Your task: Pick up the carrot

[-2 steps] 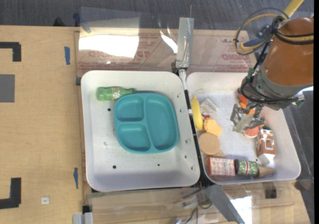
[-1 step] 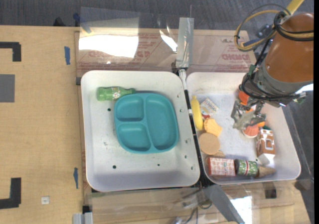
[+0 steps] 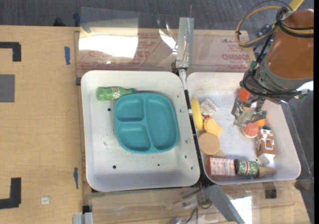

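Note:
The carrot (image 3: 250, 129) appears as a short orange piece with a bit of green at its upper right. It lies in the right bin (image 3: 291, 168), toward that bin's right side. My gripper (image 3: 250, 114) hangs directly over it, just above its upper end, and partly hides it. A second small orange-red bit (image 3: 242, 95) shows at the gripper's upper left; I cannot tell whether it belongs to the carrot.
The right bin also holds a banana (image 3: 196, 112), a wrapper (image 3: 208, 105), a yellow wedge (image 3: 213, 127), a tan disc (image 3: 209, 143), a red can (image 3: 222, 167), a green-labelled bottle (image 3: 247, 168) and a small box (image 3: 265, 143). In the left bin (image 3: 94, 168) sit a teal divided plate (image 3: 147, 121) and a green bottle (image 3: 114, 92).

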`<state>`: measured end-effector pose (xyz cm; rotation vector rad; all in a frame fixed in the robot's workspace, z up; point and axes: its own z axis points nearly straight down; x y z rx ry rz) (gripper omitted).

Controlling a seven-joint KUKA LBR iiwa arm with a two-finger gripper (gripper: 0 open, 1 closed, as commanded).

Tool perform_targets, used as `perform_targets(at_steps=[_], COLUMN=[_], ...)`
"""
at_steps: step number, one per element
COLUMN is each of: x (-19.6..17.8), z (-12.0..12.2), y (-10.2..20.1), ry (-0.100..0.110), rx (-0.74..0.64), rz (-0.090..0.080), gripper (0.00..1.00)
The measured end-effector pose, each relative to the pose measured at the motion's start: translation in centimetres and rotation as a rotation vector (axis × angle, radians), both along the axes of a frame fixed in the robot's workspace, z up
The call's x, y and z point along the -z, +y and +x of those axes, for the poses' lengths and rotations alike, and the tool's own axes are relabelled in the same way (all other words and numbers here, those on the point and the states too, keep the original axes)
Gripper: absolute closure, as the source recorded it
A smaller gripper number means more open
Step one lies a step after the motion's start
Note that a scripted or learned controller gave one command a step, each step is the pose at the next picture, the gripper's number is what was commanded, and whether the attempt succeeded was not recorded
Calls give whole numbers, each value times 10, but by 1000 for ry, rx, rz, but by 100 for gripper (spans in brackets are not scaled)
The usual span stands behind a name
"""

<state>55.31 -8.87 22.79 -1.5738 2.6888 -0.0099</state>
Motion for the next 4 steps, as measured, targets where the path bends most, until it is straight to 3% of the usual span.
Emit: perform_targets(at_steps=[1, 2, 3, 4], x=[-175, -260, -257, -269], z=[28, 11, 39, 41], y=[-58, -115, -119, -117], ry=[11, 11, 10, 2], rx=[-294, -767, -1306, -1307], rz=[-14, -21, -24, -28], gripper=[100, 100, 100, 100])
